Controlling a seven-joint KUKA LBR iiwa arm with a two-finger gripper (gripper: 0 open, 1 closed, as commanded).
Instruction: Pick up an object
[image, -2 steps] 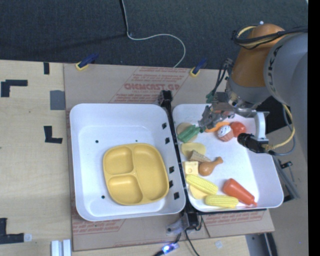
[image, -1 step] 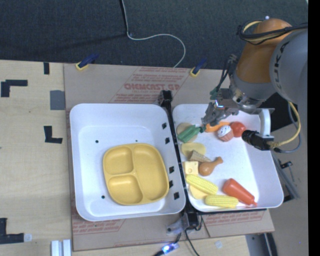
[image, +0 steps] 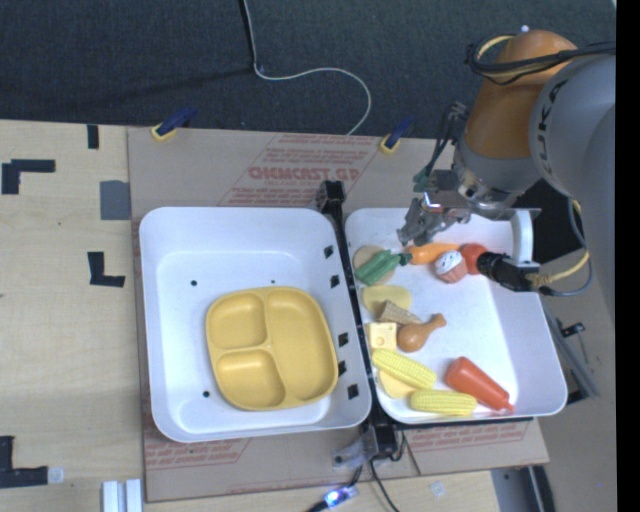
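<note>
Corn and carrot lie at the right bin's near edge; beyond, the gripper hovers over another carrot, finger state indiscernible.

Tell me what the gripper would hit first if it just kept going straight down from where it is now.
Probably the toy carrot: the gripper hangs right above its orange root and green top in the right bin. Depth is hard to judge from this slant, so bare bin floor beside it is possible.
</note>
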